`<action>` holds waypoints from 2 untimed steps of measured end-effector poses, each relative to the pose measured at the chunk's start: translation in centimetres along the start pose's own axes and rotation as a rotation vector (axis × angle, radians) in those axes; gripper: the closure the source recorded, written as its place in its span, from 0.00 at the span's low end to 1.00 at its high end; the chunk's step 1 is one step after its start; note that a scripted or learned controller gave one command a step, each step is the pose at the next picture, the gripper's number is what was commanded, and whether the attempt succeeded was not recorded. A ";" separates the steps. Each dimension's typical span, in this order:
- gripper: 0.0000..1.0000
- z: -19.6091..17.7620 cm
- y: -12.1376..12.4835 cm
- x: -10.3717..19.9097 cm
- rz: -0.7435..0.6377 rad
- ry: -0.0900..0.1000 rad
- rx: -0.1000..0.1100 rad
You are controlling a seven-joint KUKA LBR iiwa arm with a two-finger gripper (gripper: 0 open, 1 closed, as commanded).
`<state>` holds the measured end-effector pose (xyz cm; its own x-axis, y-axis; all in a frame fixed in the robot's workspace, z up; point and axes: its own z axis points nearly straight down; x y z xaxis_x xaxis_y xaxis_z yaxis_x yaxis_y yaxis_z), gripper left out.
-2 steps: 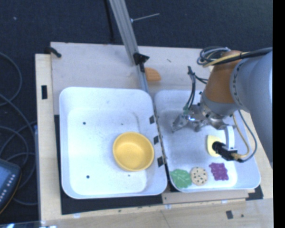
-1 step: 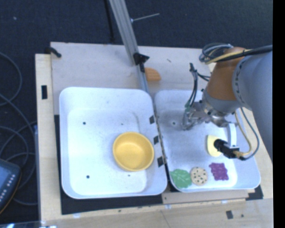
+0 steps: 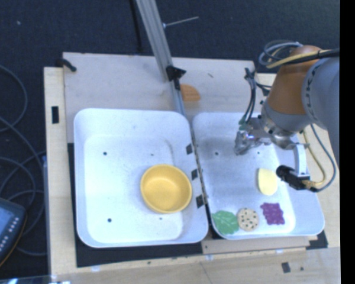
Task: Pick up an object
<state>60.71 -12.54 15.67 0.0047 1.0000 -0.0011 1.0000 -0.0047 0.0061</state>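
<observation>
Hanging over the bare upper floor of the right bin (image 3: pixel 208 136), the gripper (image 3: pixel 244 145) has nothing visible between its tips; whether the fingers are spread or closed cannot be told from this angle. Above it rises the grey arm (image 3: pixel 319 93) with its orange band. Near the bin's front wall lie a pale yellow piece (image 3: pixel 267 181), a purple cluster (image 3: pixel 273 213), a spotted cookie (image 3: pixel 247 219) and a green leafy piece (image 3: pixel 225 221). The left bin (image 3: pixel 100 135) holds a yellow bowl (image 3: pixel 165 188), upright.

Dark floor (image 3: pixel 23 16) beneath pale bench (image 3: pixel 118 81)
</observation>
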 end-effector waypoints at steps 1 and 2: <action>1.00 -6.2 -0.4 -0.6 0.002 -0.001 -0.002; 1.00 -6.3 -0.3 -0.7 0.000 0.001 0.004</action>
<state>60.36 -13.22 21.98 0.0043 1.0000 -0.0004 1.0000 -0.0043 0.0026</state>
